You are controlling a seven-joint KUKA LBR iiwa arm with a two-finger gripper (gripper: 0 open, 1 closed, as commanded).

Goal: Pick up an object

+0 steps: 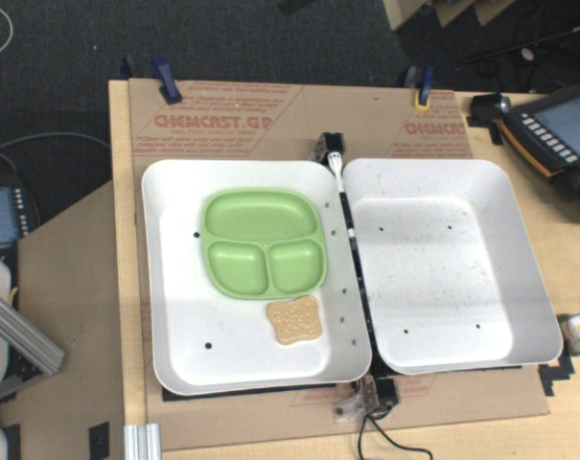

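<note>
Down at the near edge, black wires (381,427) trailing off a small connector (382,391) at the seam where the two bins meet. Off to the near left, a slanted aluminium rail (21,335).

Cannot tell the state of the gripper, wide or narrow.

Left bin (170,266), white and shallow, with rounded corners. Inside it, a green divided plate (264,241) lying flat in the far half: one long compartment along its far side, two smaller ones along its near side, all three bare. Just beside the plate's near edge, a tan toast-shaped piece (295,320), flat on the bin floor, close to the plate but possibly not touching; too small to tell. Sits toward the bin's right wall, apart from the near rim.

Right bin (443,276), same white, lightly speckled with dark specks, with a few small dark dots on its floor. Touching the left bin along a dark seam, with a black clip (332,147) at the seam's far end.

Under both bins, a brown board (222,118) printed with red lettering, held at its far edge by a blue clamp (165,79) and a yellow-and-blue clamp (423,87). At the far right, a dark handheld screen unit (548,134) with an orange rim. Beyond the bench, dark carpet (222,17).
</note>
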